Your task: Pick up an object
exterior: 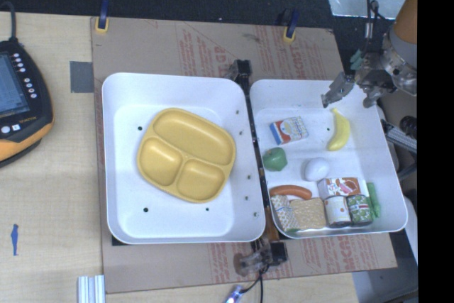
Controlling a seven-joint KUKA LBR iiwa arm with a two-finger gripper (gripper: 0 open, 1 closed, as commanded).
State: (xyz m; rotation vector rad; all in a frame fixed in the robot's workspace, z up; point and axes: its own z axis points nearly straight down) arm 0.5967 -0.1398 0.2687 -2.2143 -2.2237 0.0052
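My gripper hangs above the far right part of the right bin, fingers spread open with nothing between them. Just below it lies a yellow banana. Further into the bin are a small red and white carton, a green round fruit, a white egg-like object and a red sausage. Along the near wall sit a cracker-like block, two small cans and a green item.
The left bin holds a yellow divided plate. A teach pendant lies on the bench at far left. Clamps pin the cardboard sheet at the back edge.
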